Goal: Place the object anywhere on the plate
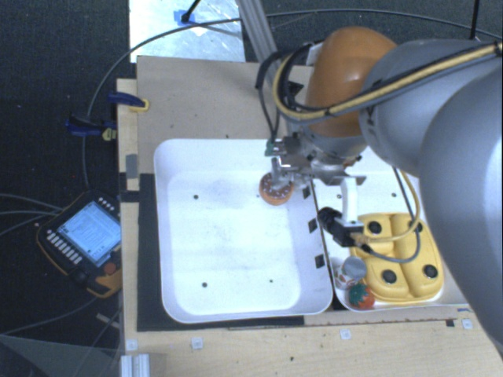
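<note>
Dark carpet surrounds my bench [200, 93], a tan board carrying two shallow white bins side by side, with cables looping over the floor at the left.

Near the upper right of the left bin [228, 242], close to the wall it shares with its neighbour, sits a small round orange-brown object [274, 188] with a paler speckled top. My gripper [289, 171] hangs right over it, the metal tip touching or overlapping its upper edge; from this angle I cannot tell how far apart the tips stand, nor whether the object is gripped or merely lying on the bin floor beneath them.

Above the gripper bulges my orange wrist band [346, 69], and the grey arm [448, 132] sweeps in from the right of the frame, covering much of the right bin [391, 181].

In the lower part of that right bin lies a yellow plate-like tray [401, 269] with several round dark holes. Beside it, toward the bin's lower left corner, are a small grey piece [353, 268] and a red-and-green item [359, 293].

At the left of the frame, a handheld control pendant [85, 236] with a lit blue screen rests on the carpet. Blue and yellow clamps [118, 112] grip the board's upper left edge.
</note>
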{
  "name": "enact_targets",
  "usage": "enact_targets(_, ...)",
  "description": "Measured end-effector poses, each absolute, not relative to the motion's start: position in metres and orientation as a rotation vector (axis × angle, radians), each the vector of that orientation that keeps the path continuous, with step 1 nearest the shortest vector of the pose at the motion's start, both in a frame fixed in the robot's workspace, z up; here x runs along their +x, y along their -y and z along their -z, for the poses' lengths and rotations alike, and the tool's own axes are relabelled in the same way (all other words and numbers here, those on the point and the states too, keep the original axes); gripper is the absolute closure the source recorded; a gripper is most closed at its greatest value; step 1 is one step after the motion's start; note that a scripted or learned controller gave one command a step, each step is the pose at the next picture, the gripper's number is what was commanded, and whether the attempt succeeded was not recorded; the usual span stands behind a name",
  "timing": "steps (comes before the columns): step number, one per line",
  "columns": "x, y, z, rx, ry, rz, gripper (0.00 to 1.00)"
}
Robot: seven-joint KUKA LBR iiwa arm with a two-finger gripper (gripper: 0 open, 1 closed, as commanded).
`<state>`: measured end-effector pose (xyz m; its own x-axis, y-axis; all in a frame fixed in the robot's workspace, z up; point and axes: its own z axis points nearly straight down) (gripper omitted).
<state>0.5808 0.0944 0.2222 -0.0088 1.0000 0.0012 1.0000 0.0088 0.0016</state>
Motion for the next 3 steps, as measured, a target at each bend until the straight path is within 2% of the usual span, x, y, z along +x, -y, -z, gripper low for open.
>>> enact_targets(1,0.564,-0.145,-0.224,2.211,-2.234,-0.002,1.00)
enact_targets(2,0.577,-0.133,-0.232,2.219,-2.224,-0.002,1.00)
enact_targets(3,0.576,-0.133,-0.232,2.219,-2.224,-0.001,0.00)
